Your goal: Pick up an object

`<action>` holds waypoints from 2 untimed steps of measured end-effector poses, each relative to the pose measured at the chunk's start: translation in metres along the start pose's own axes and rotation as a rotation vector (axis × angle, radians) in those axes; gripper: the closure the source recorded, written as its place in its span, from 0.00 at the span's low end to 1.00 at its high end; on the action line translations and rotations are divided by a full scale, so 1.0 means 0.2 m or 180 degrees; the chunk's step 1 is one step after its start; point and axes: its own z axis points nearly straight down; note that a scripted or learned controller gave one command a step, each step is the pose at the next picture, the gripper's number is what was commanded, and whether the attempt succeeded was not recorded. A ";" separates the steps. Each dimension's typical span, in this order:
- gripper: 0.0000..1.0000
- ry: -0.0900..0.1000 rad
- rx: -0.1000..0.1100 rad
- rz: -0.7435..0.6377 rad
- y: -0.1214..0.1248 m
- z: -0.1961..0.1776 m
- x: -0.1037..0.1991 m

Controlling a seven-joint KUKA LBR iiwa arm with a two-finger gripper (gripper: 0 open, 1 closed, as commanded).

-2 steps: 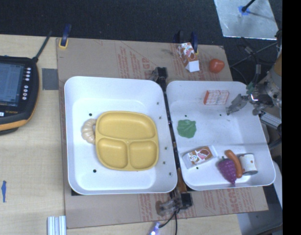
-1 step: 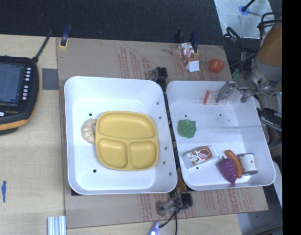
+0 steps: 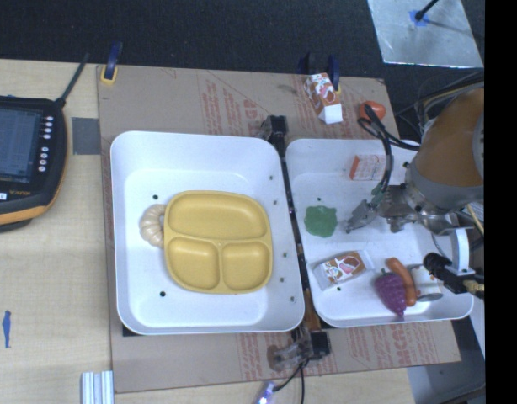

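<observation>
My gripper (image 3: 358,220) hangs over the middle of the right bin (image 3: 326,160), reaching in from the right below the grey and orange arm (image 3: 448,154). A green lump (image 3: 320,220) lies just left of the gripper tip, a small gap apart. Nearer the front lie a white and red packet (image 3: 340,268), a purple grape bunch (image 3: 392,290) and an orange sausage (image 3: 402,277). A small orange and white box (image 3: 365,168) rests near the bin's back wall, behind the gripper.
The left bin (image 3: 136,162) holds a yellow divided plate (image 3: 216,241) with a beige item (image 3: 151,224) at its left side. A small carton (image 3: 323,98) and a red object (image 3: 374,108) lie on the cardboard behind the right bin. A control tablet (image 3: 21,158) sits far left.
</observation>
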 end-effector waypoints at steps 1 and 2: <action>0.00 0.0002 -0.0001 0.0000 -0.39 0.14 0.26; 1.00 -0.0003 -0.0016 -0.0009 -0.37 0.08 0.25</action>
